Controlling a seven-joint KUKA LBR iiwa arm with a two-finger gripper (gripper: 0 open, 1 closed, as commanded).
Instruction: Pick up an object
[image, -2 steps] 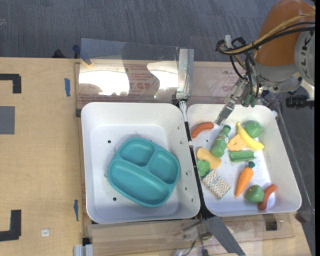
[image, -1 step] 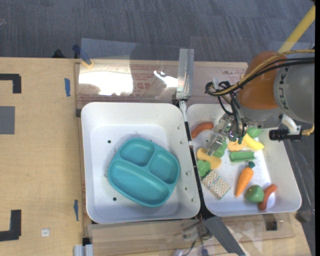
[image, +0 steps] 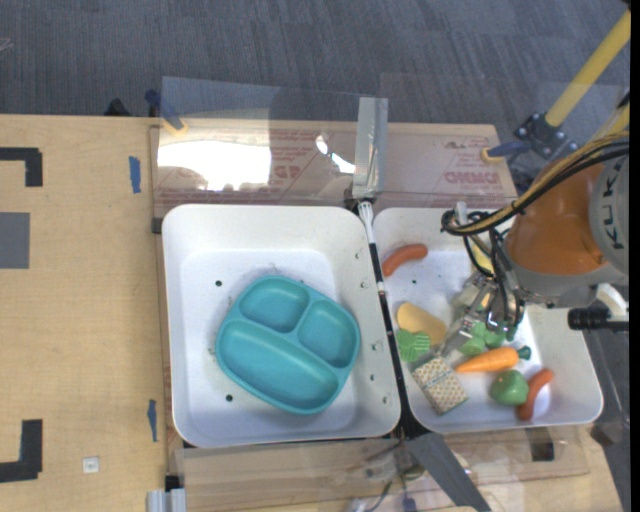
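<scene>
A: We see the gripper (image: 462, 340) low in the right bin (image: 570, 405), among the toy food. Which piece do we go for?

B: We judge the carrot (image: 490, 361) the likeliest. It lies just right of the gripper, near the middle of that bin, long axis running left to right, leafy end toward the far side.

A: Is the claw open or closed?

B: We cannot tell; cables and the wrist cover much of it, and nothing shows plainly held.

A: How will the carrot handle?

B: We take it for light, stiff plastic, smooth and rounded, so it may roll or squirt out of a pinch. We would take it across the thick part of its body, closing across the short axis, not on the tapered tip.

A: What crowds it?

B: The waffle (image: 441, 385) lies near-left of it, the green pepper (image: 508, 386) just on its near side, and a green leafy piece (image: 414, 345) left of the gripper beside the yellow piece (image: 420, 320). A red-and-white piece (image: 538, 392) sits against the pepper. The sausage (image: 403, 257) lies well apart at the far-left of the bin, with room around it.

A: So the sausage is an easier target?

B: Perhaps; it is also round and slick, but nothing touches it. The left bin (image: 190, 300) holds the teal tray (image: 289, 343), too broad and flat for us to pinch except at its rim.
</scene>
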